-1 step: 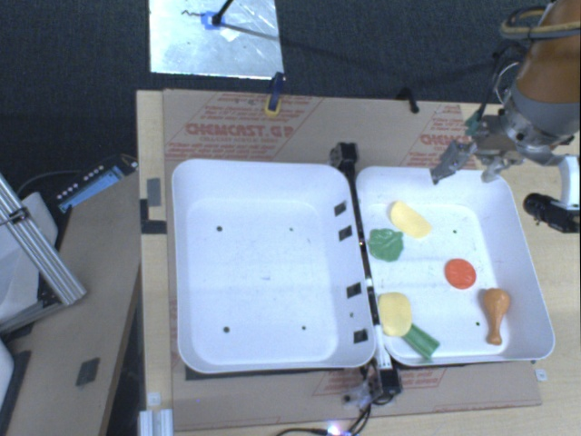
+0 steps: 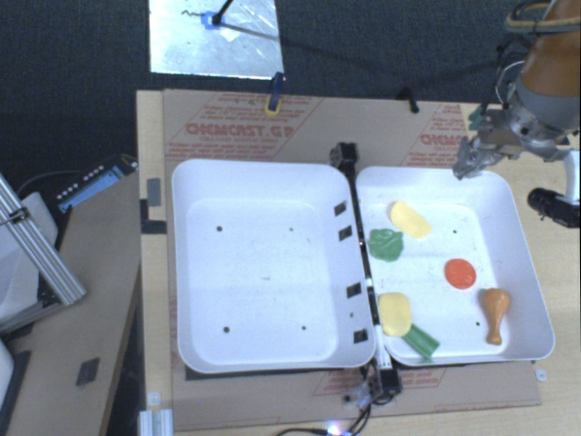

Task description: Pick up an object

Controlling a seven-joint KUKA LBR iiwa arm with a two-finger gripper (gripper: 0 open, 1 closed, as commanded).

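The bench (image 2: pixel 91 271) fills most of the frame, and on it lies a brown board (image 2: pixel 236 121) that carries two shallow white bins side by side. The left bin (image 2: pixel 263 262) takes the middle of the frame, and the right bin (image 2: pixel 508 243) stands touching it in the lower right part. The arm (image 2: pixel 554 62) comes in at the upper right corner, and its gripper (image 2: pixel 470 163) hangs over the back edge of the right bin, apart from all the objects; I cannot tell if its fingers are spread or pressed together. In the upper left of the frame a shiny metal sheet (image 2: pixel 213 25) lies on the dark floor. Inside the right bin, a brown drumstick (image 2: pixel 495 312) lies near the right wall, a yellow piece (image 2: pixel 395 312) lies at the lower left touching a green stick (image 2: pixel 421 341), a second yellow piece (image 2: pixel 410 219) lies toward the back, a green leafy piece (image 2: pixel 386 243) is just beside it, and a red disc (image 2: pixel 460 273) sits in the middle.
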